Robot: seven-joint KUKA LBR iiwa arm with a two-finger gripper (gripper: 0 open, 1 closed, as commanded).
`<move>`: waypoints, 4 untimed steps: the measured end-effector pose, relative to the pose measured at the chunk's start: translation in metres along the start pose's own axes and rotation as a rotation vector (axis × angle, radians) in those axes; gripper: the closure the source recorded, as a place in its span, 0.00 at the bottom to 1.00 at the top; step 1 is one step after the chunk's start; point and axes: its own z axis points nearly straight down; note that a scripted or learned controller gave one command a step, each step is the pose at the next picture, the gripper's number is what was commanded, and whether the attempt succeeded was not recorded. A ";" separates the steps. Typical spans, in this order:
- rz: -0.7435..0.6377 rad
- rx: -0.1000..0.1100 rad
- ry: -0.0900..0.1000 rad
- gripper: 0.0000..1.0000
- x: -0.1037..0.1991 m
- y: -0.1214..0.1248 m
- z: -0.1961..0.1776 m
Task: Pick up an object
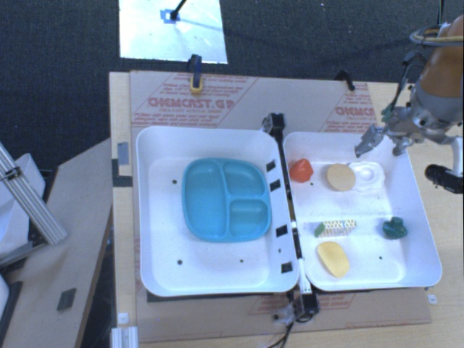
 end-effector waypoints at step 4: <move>-0.006 -0.016 -0.003 0.00 0.004 0.011 0.114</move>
